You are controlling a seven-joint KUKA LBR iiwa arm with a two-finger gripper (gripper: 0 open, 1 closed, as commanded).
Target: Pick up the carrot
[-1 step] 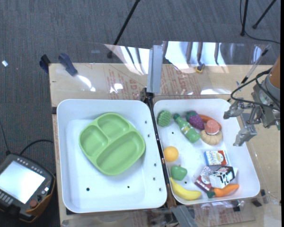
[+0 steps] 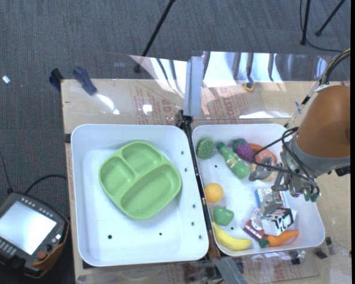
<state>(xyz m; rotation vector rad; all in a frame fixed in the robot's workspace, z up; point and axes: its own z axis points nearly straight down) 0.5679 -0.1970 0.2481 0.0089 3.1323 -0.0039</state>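
I've got the arm (image 2: 322,129) hanging over the right bin (image 2: 316,218), its orange band bulking large above the toys. The left bin (image 2: 83,158) just carries the green divided plate (image 2: 140,179), well apart from my work. In the right bin, the carrot (image 2: 282,238) lies along the near edge towards the right corner, touching a black-and-white carton (image 2: 279,220) just behind it, with a red packet (image 2: 254,226) at its left end and the banana (image 2: 232,240) beyond that.

The gripper (image 2: 276,199) hovers above that carton, behind the carrot rather than over it. I judge I need to bring it towards the near wall, line the jaws across the carrot's narrow width, and come down between carton and bin wall without nudging either. It's a tight slot, so a clean vertical drop matters.

Smaller bits now: the green bottle (image 2: 234,161), orange (image 2: 213,192) and green pepper (image 2: 223,216) sit clear to the left.

Whether the jaws are released or clenched, I cannot tell; cables and linkage blur together there. The arm cuts off part of the bin's far right corner, and the carrot's left tip is tucked against the packet.
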